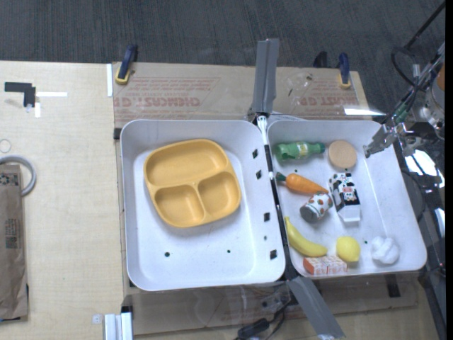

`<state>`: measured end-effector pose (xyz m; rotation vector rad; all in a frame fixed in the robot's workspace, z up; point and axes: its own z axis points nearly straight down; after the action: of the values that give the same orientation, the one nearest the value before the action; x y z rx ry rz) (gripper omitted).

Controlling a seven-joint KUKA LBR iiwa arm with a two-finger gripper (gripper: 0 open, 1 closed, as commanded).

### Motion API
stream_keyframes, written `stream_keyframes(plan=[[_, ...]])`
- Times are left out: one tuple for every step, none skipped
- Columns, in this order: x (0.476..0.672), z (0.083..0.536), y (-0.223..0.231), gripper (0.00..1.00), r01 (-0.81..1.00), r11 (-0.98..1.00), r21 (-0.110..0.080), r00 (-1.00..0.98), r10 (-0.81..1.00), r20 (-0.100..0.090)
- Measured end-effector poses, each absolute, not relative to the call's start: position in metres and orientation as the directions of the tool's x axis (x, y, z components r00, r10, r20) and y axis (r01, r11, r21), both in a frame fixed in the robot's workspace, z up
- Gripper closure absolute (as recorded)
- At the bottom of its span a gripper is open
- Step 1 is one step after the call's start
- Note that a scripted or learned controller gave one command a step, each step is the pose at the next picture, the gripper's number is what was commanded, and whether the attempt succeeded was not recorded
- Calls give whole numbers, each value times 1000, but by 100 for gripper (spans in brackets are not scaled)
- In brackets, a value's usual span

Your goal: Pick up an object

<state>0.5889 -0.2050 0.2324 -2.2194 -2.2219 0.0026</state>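
- My desk [56,190] looks like pale, matt wood
- Both white bins [141,261] look like smooth plastic with a slight sheen
- The yellow divided tray [191,183] is matt plastic
- The banana [304,241] and carrot [306,184] look like glossy toy plastic
- Brown cardboard [184,98] lies matt behind the bins

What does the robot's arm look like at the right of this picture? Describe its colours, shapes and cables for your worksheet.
Little of the arm can be seen. Its parts look grey and metallic, with a sliver of orange at the picture's edge. Thin dark cables loop above it, and a green wire runs alongside. A pointed grey piece, probably the pincer, juts over the right bin's rim.
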Motion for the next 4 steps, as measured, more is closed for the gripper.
stream_keyframes(plan=[[588, 95, -164, 0, 999, 38, -2, -38, 999, 0], [597, 93, -109, 0, 990, -138, 1, 138, 990, 0], [554, 141, -110, 0, 1000, 9, -2, -9, 1000, 0], [543, 191, -41, 0, 989, 146, -1, -146, 989, -1]])
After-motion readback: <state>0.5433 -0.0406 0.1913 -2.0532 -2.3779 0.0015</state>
